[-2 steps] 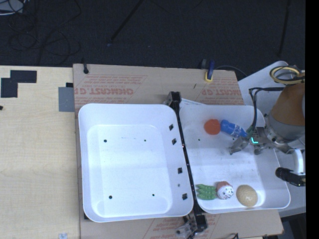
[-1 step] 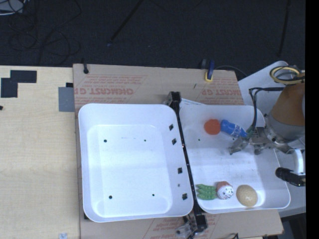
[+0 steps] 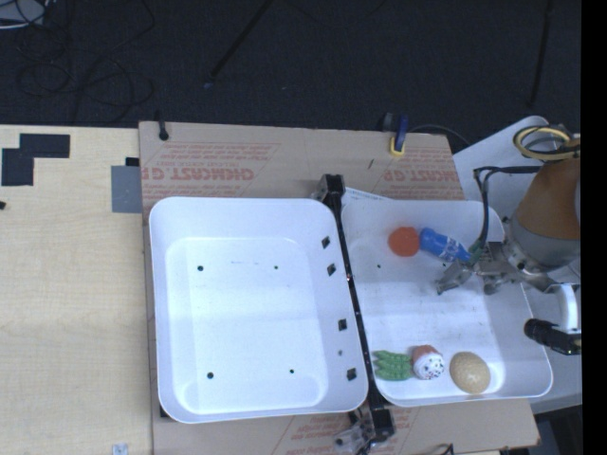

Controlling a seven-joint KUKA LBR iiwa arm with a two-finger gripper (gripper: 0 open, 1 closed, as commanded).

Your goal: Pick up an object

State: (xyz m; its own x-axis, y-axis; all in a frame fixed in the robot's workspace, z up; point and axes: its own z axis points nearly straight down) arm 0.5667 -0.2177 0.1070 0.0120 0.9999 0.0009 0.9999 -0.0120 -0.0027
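White plastic forms the right bin [image 3: 531,387]. Along its lower edge, at the frame's lower right, lie a green toy [image 3: 391,365], a spotted ball [image 3: 428,362] and a tan egg [image 3: 469,372]. Higher up, an orange ball [image 3: 404,242] touches a blue bottle [image 3: 443,245]. The gripper [image 3: 453,280] hangs just beside the bottle; whether its jaws are spread, I cannot tell. The bottle looks light, stiff and prone to roll, so take it across its middle.

An orange ball [image 3: 404,242], blue bottle [image 3: 443,245], green toy [image 3: 392,365], red-dotted white ball [image 3: 428,363] and tan egg [image 3: 469,372] in a white bin [image 3: 531,363].
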